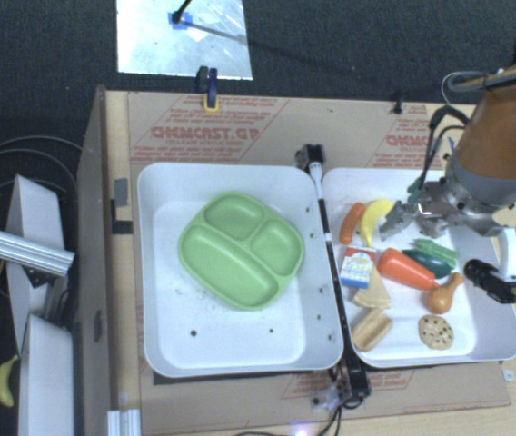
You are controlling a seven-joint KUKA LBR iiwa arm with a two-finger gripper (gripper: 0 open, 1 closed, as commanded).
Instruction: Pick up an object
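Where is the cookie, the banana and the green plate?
cookie (435, 331), camera view, middle of its top face.
banana (377, 216), camera view, middle of its yellow curve.
green plate (226, 257), camera view, floor of its long compartment.

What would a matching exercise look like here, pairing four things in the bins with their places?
Things:
1. tray
2. cookie
3. banana
4. carrot

Places:
A. near corner of the right bin, by the front rim
B. middle of the right bin, beside the green vegetable
C. alone in the left bin
D. far part of the right bin, next to the sausage

Pairs: 1-C, 2-A, 3-D, 4-B
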